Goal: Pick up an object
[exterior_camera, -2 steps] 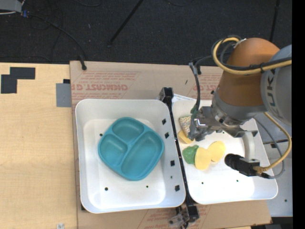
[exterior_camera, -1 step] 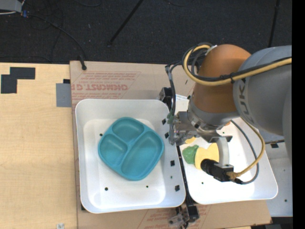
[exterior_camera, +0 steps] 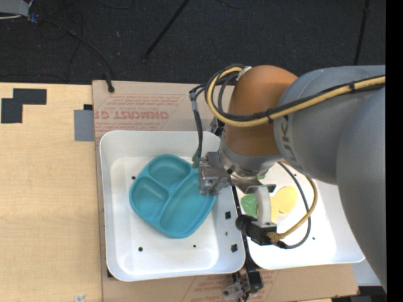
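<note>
Camera view: gripper (exterior_camera: 208, 184) sits at plate (exterior_camera: 169, 197) right rim; jaws' state unclear; seat squarely over rim before lifting.

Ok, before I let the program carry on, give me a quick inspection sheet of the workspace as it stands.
Surface: two shallow white bins side by side, left bin and right bin, on printed cardboard over a pale wooden bench.
Job's things: teal divided plate lying in the left bin; a yellow object and a green object in the right bin, partly hidden by the arm.
Clutter: nothing seen.
Grippers: gripper low over the plate's right edge; finger state cannot be made out.
Cables: black and yellow hoses looped around the wrist; another loop over the right bin.
Surroundings: dark floor behind the bench with loose cables.
</note>
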`<state>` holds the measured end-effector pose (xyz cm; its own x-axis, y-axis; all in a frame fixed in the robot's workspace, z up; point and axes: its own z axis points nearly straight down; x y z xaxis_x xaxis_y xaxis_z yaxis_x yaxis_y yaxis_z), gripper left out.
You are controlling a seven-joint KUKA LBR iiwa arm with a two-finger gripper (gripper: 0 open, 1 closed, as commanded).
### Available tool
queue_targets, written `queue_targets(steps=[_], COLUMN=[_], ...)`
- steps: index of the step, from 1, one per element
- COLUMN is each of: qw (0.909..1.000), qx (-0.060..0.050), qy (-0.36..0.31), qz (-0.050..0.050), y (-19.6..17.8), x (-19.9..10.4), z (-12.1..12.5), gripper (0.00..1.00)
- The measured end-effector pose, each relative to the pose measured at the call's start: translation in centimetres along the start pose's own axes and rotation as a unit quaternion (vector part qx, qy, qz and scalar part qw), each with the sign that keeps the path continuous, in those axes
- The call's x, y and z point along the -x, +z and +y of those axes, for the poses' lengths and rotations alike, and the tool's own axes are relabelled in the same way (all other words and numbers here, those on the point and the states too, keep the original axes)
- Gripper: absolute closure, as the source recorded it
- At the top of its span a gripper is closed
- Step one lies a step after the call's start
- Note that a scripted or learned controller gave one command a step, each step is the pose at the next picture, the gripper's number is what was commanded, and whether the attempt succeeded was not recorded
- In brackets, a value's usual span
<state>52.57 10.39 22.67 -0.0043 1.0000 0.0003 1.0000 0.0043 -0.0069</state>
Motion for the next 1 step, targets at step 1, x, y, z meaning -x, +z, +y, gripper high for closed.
queue_targets(steps=[1], qw=[1.0000], qx=[0.001], qy=[0.001], qz=[0.000], y=[-0.11], x=[0.18], z=[0.01], gripper=[0.00])
